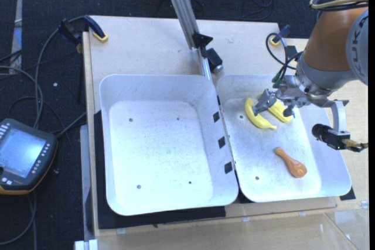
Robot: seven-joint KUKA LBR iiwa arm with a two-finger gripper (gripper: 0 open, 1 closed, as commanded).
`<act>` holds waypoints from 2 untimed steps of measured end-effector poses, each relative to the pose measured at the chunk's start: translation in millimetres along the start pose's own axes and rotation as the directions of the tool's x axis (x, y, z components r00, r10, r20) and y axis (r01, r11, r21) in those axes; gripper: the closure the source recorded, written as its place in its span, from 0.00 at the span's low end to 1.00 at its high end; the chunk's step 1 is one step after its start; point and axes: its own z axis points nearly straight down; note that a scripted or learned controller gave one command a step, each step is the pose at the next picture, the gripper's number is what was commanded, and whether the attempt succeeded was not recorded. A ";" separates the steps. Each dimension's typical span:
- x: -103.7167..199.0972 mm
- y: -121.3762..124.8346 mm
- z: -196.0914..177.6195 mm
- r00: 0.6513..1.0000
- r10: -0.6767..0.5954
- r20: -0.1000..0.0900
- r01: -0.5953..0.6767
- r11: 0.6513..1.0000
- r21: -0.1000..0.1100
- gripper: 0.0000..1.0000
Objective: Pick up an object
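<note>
In the right bin [328,181] lie two yellow banana-shaped pieces: one [258,116] lies free near the bin's back left, the other [283,113] is partly covered by the gripper. Nearer the front lies an orange-brown drumstick-shaped object [291,162]. My gripper [278,103] hangs low over the second yellow piece, open, with its grey fingers [266,99] spread to either side of it. I cannot tell whether they touch it.
The left bin [111,126] stands beside the right one, and they share a raised middle wall [224,137]. A slanted aluminium post [184,9] rises behind the bins. A black fitting [328,134] on the arm hangs over the right bin's right side.
</note>
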 end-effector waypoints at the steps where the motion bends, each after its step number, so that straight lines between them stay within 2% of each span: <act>1: -1.8 -4.0 62.7 1.000 0.000 0.000 0.000 1.000 0.002 0.00; 2: -1.5 -4.9 114.0 1.000 0.000 0.000 0.000 1.000 0.001 0.00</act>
